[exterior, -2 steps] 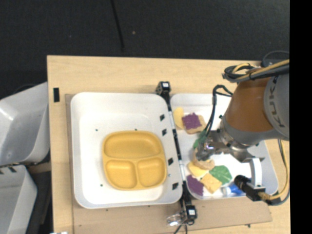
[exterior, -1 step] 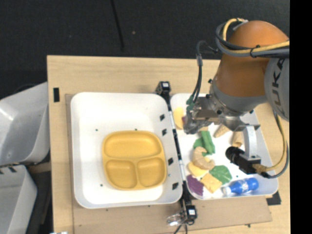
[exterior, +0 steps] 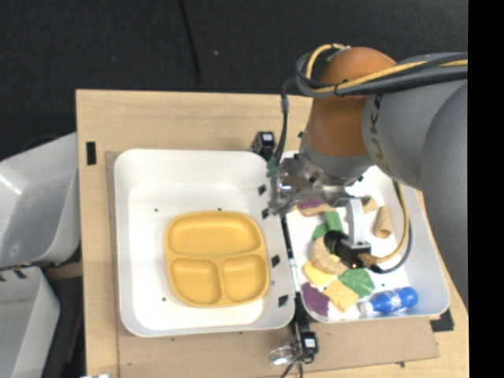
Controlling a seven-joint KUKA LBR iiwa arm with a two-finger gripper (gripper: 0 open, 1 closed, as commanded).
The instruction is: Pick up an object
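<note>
The right bin (exterior: 429, 270) holds a heap of small toys. Among them are a purple piece (exterior: 314, 206), a green piece (exterior: 331, 222), a tan piece (exterior: 383, 222), a beige lump (exterior: 323, 253), a yellow piece (exterior: 315, 274), a purple grape bunch (exterior: 315, 297), a yellow block (exterior: 341, 294), a green block (exterior: 358, 280) and a blue bottle (exterior: 390, 300). My gripper (exterior: 313, 195) hangs low over the bin's upper left part, right above the purple piece. The orange wrist band hides most of it. I see nothing held.
The left bin (exterior: 142, 211) contains a yellow three-compartment plate (exterior: 216, 257). A divider with black clips (exterior: 277, 211) separates the bins. The grey arm covers the right bin's upper right corner. The wooden bench (exterior: 157, 116) surrounds both bins.
</note>
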